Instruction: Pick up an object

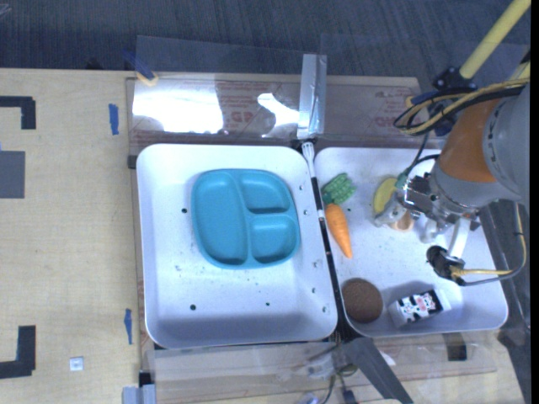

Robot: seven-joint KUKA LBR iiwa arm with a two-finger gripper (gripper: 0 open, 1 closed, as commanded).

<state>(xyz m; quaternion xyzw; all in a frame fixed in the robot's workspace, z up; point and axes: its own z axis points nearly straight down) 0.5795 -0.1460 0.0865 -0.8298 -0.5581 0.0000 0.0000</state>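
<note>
Counter (59, 251): pale wood, with black tape marks at its left edge and blue tape bits near the bins; dark carpet lay beyond it at the top.
Left bin (160, 301): white and shallow, touching the right bin along a shared middle edge.
Right bin (484, 305): white, with the arm over its right half.
Arm (497, 154): grey with an orange band, reaching in from the right, yellow and black cables looped above it.
Plate (244, 217): blue, with three sections, lying flat in the middle of the left bin.
End effector (402, 217): low over the upper middle of the right bin; whether it was wide, narrow or holding anything could not be told.
Banana (385, 194): yellow, just left of the end effector, partly hidden by it.
Carrot (338, 229): orange, beside the bins' shared edge, its green top (338, 188) pointing to the far side.
Brown ball (362, 299): round, near the front edge of the right bin.
Black-and-white toy (418, 305): small, just right of the brown ball.
</note>
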